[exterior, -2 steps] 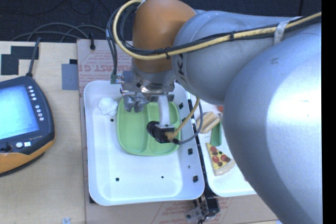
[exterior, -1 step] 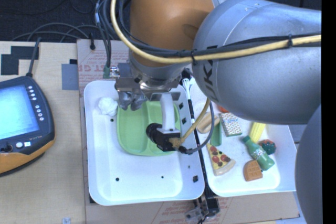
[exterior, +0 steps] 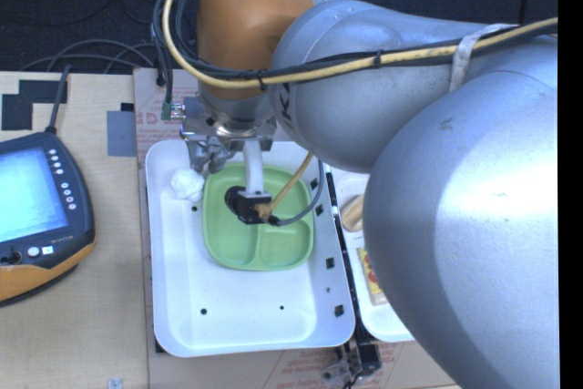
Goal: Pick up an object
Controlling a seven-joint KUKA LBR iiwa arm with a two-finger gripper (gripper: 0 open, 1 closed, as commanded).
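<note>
Two things sit close enough to the gripper [exterior: 208, 158] to matter, and the closer one is a small white crumpled wad [exterior: 187, 185], maybe tissue or cloth. It lies just beside the gripper, off to its view-left and a touch lower in frame, and I can't say whether they're touching. It's a roundish lump with no real long axis, so approach angle probably won't matter much. Honestly can't tell if the gripper is open or closed from this angle, and nothing looks held.

On the gripper's other side, just below it in frame, is a green plastic divided dish [exterior: 264, 249], lying flat in the shallow white left bin [exterior: 228, 314] along with the wad. Farther out to view-right, the right bin [exterior: 387, 323] has a tan rounded item [exterior: 352, 214], mostly hidden by the arm. Well off to view-left, on the bench, is a grey teach pendant with a lit screen [exterior: 36, 196].
</note>
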